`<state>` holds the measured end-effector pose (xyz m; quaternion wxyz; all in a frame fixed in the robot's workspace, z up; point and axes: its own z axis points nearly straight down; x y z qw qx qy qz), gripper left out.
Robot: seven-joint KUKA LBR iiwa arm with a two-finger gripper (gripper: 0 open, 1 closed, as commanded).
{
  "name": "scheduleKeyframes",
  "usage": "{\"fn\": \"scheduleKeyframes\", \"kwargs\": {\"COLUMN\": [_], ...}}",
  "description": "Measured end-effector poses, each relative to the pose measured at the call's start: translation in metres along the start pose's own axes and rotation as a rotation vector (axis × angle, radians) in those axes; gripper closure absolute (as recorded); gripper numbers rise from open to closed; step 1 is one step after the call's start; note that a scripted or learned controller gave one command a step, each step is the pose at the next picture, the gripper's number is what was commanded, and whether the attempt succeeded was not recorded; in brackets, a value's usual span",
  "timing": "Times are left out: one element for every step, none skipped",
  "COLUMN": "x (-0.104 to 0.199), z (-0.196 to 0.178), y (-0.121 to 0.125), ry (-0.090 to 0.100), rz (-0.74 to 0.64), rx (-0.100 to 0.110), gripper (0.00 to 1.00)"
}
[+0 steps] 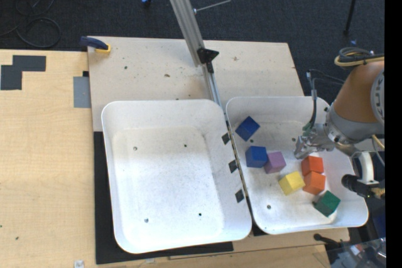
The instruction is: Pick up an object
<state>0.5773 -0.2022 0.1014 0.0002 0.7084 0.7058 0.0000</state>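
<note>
The right bin (276, 108) holds several blocks. Two blue blocks (247, 128) (255, 156) lie toward its left side, with a purple block (274, 162) beside the lower one. A yellow block (291, 182) sits near the middle. Two orange blocks (312, 166) (315, 182) lie close together, and a green block (326, 203) rests near the front right corner. My gripper (304, 149) hangs low at the right side of this bin, just above and left of the upper orange block. Nothing is visibly held in it.
The left bin (125, 119) lies beside the right one, with black clips along the shared wall (230, 154). A slanted metal rail (185, 16) rises behind the bins. The arm's orange band (358, 97) overhangs the right bin's far right edge.
</note>
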Motion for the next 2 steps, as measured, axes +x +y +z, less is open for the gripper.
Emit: {"fn": "scheduleKeyframes", "kwargs": {"x": [0.0, -0.006], "z": [-0.06, -0.104], "y": [0.008, 0.007], "ry": [-0.001, -0.001], "rz": [-0.005, -0.005], "rx": [-0.003, -0.002], "gripper": [1.0, 1.0]}}
